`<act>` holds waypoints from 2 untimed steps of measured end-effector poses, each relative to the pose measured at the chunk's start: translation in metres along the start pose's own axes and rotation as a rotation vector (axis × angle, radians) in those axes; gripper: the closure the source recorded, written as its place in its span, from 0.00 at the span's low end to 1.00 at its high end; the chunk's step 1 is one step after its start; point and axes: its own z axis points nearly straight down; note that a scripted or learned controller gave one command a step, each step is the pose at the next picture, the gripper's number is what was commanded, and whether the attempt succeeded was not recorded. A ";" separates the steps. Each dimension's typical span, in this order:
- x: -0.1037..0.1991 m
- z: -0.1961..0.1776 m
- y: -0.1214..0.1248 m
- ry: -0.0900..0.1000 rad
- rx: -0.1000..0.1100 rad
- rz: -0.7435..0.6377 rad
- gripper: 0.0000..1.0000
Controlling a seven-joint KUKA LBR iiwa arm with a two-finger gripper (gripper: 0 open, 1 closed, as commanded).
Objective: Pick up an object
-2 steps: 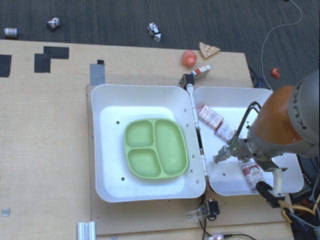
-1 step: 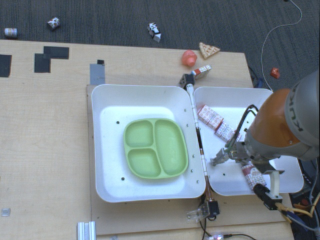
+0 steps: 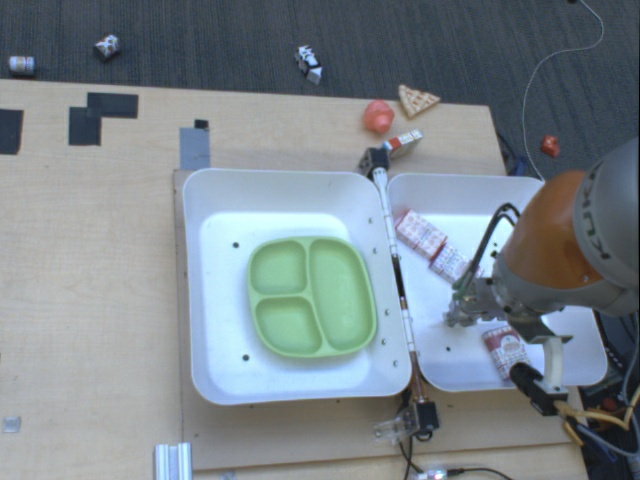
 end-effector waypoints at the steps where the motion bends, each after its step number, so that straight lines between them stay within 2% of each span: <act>1: 0.000 0.000 0.000 0.000 0.000 0.000 0.00; 2: 0.001 -0.010 0.002 0.001 -0.004 -0.002 1.00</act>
